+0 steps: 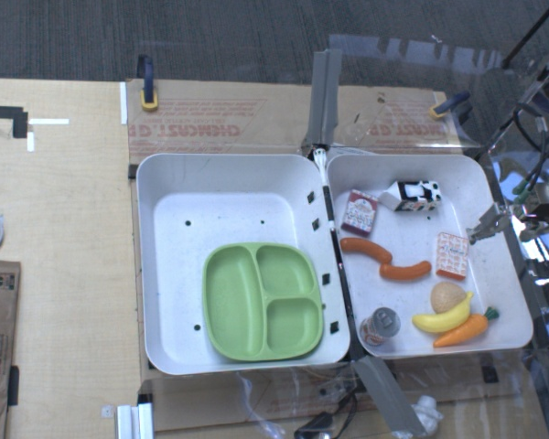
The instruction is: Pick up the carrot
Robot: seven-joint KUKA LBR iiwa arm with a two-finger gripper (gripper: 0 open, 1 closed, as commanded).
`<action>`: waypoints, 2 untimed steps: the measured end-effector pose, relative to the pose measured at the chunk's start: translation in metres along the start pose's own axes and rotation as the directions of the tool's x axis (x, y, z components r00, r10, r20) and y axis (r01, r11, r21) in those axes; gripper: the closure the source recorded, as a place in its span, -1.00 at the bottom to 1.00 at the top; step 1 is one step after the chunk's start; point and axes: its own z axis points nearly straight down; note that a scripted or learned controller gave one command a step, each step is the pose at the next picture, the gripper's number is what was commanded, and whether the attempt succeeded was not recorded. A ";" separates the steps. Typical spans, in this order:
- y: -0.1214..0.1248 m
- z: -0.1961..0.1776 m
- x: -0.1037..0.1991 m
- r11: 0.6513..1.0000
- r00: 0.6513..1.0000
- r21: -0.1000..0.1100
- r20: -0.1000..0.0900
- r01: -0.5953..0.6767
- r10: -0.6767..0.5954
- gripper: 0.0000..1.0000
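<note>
Hovering at right bin's far-right rim, tool [483, 234] state unclear; carrot [461, 330] lying below-left of tool, long axis slanted, just beside banana [442, 317].

We see a pale wooden bench [55, 208], dark grey carpet [210, 16] behind it — cardboard sheet [220, 117] clamped down, even light.

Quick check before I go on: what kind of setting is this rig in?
Most likely a robotics lab workbench, not a kitchen. Two shallow white plastic bins sit side by side on a wooden bench top, toy food such as the orange plastic carrot lies in the right one, and clamps hold cardboard behind.
</note>
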 end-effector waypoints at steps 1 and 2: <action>-0.039 0.100 0.012 0.993 0.993 -0.002 -0.001 -0.117 0.117 -1.00; -0.038 0.148 0.089 0.990 0.990 -0.002 0.000 -0.142 0.142 -1.00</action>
